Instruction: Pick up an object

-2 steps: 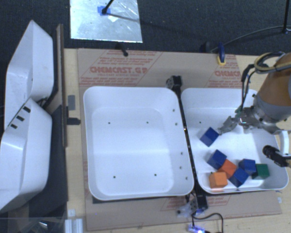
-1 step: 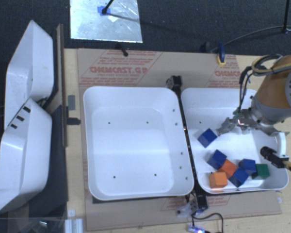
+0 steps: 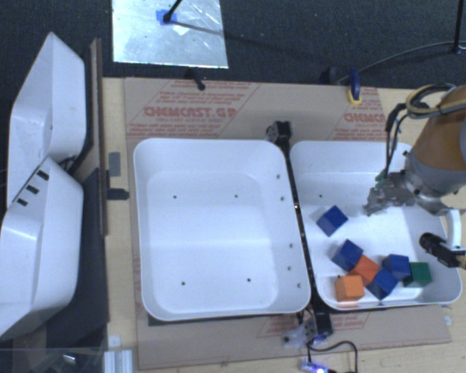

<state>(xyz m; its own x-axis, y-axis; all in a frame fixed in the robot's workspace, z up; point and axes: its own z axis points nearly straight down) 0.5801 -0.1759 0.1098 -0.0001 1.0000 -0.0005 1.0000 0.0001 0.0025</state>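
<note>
The gripper hangs in the right bin, I cannot tell its jaw state, and the blue cube lies just left below it, so a descent could miss it or push it toward the cluster.

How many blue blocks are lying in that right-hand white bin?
4. One blue block sits alone mid-bin; a second lies below it; a third lies beside the green block; a fourth lies by the front rim. Others may be hidden under the pile.
</note>
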